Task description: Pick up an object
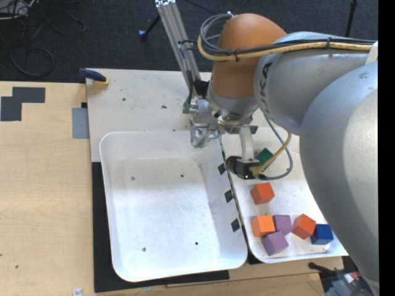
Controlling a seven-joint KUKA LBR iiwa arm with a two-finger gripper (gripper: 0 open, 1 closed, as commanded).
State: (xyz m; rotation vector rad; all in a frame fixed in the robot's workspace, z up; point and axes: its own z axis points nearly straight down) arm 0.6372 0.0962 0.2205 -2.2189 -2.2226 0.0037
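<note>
Though I cannot tell whether it is released or clenched, the end effector [201, 134] hangs at the far right corner of the left bin [154, 208], arm bent steeply down. Nearest, in the right bin [293, 187], lie a green block [265, 155], then a red block [262, 193].

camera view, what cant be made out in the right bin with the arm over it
Right bin: camera view, its far end and right side are covered by the arm.
Green block: camera view, partly hidden behind the arm; full shape unclear.
</note>
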